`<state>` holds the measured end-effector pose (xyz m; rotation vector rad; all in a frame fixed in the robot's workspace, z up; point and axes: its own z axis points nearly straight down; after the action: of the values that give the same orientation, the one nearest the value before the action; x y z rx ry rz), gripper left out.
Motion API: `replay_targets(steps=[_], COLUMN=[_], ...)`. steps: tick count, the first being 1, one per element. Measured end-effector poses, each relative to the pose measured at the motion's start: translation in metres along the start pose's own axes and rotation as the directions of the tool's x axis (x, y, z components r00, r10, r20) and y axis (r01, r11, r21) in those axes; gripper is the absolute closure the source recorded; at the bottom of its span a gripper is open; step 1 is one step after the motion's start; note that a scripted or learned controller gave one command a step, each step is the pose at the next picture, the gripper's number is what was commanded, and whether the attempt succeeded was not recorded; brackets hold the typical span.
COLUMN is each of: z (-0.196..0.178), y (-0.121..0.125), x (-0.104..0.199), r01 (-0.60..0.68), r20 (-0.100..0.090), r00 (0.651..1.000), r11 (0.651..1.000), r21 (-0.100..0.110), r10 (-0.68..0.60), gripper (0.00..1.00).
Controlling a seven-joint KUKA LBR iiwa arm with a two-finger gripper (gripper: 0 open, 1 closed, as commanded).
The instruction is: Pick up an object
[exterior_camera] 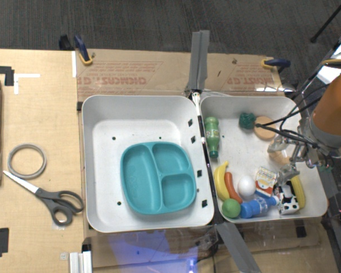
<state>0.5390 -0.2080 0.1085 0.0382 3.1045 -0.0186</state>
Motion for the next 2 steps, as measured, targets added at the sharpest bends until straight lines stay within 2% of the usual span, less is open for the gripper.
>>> replay_targets(steps=[1,2], z=[0.007,0.002], y=[0.047,0.1], x=[0.055,0.053], r01=[-0.068,-0.003], r20=[-0.012,0.007], r00=[0.998,1.0], r11=[0.998,1.0], r21=[-0.006,0.01], r10=[0.068,0.003], gripper=[0.0,0.0])
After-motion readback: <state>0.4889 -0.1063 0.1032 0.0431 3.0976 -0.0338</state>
